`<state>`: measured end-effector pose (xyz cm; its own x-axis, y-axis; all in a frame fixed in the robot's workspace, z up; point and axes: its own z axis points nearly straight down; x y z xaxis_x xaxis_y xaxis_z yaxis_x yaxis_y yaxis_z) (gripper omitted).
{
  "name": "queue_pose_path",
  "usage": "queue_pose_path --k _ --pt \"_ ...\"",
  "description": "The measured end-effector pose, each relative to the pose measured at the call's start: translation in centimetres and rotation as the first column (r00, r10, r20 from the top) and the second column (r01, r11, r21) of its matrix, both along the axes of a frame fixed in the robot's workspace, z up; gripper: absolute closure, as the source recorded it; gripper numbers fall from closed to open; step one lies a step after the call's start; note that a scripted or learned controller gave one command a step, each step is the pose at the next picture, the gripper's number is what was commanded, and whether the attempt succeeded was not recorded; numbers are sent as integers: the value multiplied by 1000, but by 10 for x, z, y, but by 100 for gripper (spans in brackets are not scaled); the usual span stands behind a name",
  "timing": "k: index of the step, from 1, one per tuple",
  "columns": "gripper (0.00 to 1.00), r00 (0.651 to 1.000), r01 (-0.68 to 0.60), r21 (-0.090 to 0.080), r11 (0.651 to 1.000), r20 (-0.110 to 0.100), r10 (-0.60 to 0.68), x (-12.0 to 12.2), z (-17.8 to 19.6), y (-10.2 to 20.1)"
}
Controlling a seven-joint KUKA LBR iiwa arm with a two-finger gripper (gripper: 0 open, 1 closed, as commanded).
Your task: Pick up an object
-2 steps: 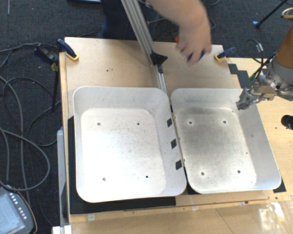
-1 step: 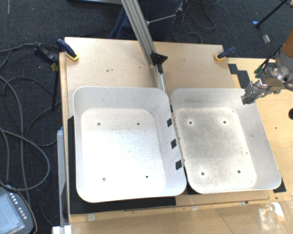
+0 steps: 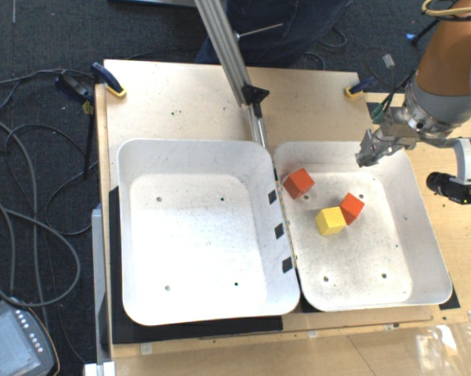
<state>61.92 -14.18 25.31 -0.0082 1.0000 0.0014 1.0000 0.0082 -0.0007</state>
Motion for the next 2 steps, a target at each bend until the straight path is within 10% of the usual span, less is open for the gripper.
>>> queue_pose_path --k 2 --pt "100 1000 0 0 1000 0 0 16 -25 113"
